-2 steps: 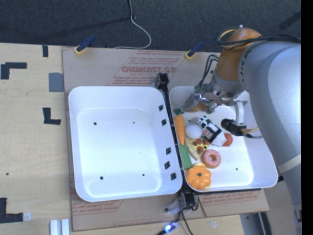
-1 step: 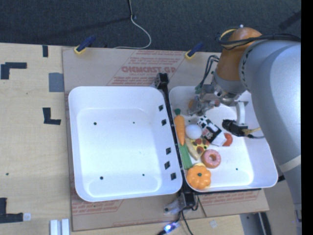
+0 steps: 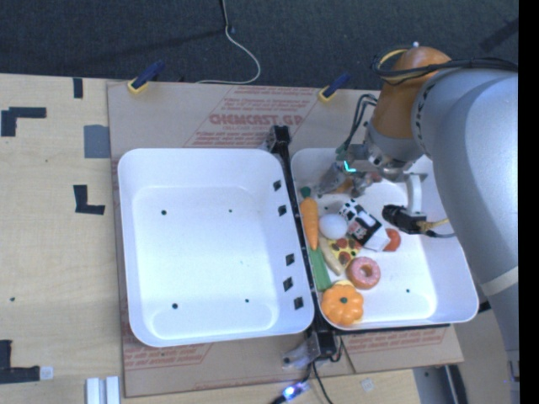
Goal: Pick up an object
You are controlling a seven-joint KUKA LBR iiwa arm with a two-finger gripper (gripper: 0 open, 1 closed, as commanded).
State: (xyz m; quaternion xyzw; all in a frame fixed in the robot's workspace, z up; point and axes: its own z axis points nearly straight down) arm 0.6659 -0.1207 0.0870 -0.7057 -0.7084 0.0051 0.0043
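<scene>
The grey robot arm's hand (image 3: 352, 178) hangs over the far part of the right shallow white bin (image 3: 438, 297); its grip cannot be made out. Nearby, against the bin's left wall, toy foods cluster: an orange carrot (image 3: 309, 220), white egg (image 3: 333, 226), pink-frosted doughnut (image 3: 365, 272) and orange pumpkin (image 3: 342, 304).

Dark carpet (image 3: 109, 19) behind; cardboard sheet (image 3: 244, 120) on wood bench (image 3: 42, 225).
</scene>
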